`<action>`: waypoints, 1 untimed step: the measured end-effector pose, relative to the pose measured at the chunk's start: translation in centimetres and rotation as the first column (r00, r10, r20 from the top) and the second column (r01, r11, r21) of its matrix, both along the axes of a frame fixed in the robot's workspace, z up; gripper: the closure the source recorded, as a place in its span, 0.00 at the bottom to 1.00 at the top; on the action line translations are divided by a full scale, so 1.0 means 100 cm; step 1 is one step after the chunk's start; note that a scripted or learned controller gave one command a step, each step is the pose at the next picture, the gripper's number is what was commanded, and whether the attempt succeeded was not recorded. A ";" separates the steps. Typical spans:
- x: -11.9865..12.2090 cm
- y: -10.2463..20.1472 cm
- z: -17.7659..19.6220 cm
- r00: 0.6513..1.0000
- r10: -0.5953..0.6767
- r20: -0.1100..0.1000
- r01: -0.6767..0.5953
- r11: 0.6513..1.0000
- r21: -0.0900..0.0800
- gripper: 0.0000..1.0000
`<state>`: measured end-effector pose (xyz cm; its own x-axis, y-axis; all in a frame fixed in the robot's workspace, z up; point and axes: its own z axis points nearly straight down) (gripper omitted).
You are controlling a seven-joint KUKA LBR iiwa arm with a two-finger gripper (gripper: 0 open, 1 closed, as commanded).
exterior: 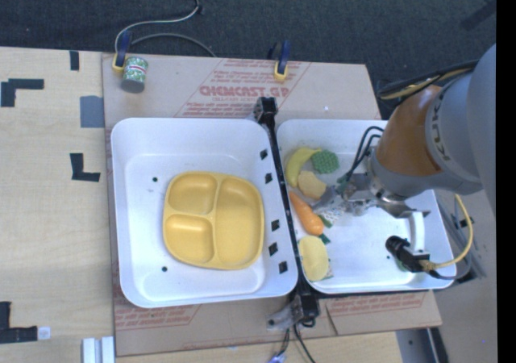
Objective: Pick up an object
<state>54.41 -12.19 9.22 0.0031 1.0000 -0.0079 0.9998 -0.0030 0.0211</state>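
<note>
Two white bins side by side on cardboard. Left bin [129, 192]: a yellow divided plate [214, 220] lying flat near its middle. Right bin [363, 269]: toy food bunched along the left wall, namely a banana [297, 161], a green broccoli piece [326, 161], a pale yellow lump [311, 184], a carrot [306, 213] lying aslant, and a lemon-like piece [314, 257] nearest the front. Gripper [337, 202] low in the right bin, just beside the carrot and lump (fingers blurred, cannot tell whether spread or pinching).
</note>
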 end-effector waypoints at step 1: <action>-0.045 0.016 -0.004 1.000 -0.003 -0.007 0.003 1.000 -0.004 0.00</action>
